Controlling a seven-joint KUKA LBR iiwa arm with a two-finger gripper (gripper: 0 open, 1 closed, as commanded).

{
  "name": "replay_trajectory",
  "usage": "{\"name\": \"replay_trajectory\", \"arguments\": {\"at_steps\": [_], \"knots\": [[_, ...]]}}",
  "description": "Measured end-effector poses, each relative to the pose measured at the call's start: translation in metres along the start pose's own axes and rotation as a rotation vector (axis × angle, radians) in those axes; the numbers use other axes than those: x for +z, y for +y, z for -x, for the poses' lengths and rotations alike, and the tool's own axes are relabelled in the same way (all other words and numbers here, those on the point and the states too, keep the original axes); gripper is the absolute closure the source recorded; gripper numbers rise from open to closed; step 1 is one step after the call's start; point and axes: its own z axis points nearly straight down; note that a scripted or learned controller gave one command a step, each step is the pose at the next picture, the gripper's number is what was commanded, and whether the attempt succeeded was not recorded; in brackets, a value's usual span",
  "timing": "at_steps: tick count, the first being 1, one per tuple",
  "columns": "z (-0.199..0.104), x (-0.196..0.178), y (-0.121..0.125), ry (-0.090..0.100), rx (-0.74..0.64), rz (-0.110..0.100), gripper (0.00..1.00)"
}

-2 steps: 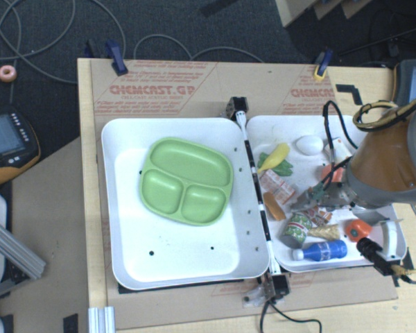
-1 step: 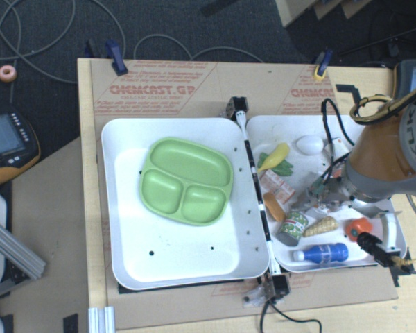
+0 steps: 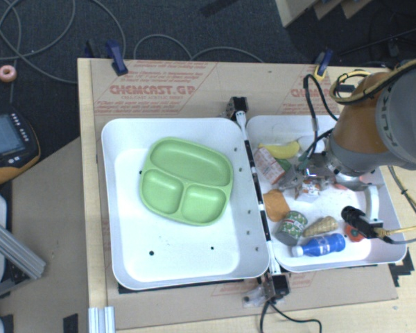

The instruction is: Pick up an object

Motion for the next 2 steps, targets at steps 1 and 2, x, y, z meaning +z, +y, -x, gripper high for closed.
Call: {"name": "replay_trajectory", "arguments": {"at_steps": [1,2], "knots": [[-0.027,0.000,0.048,0.001,-0.001,-0.001,0.00],[-0.026,-0.012,0.049,-0.002,0.000,0.002,1.00]]}}
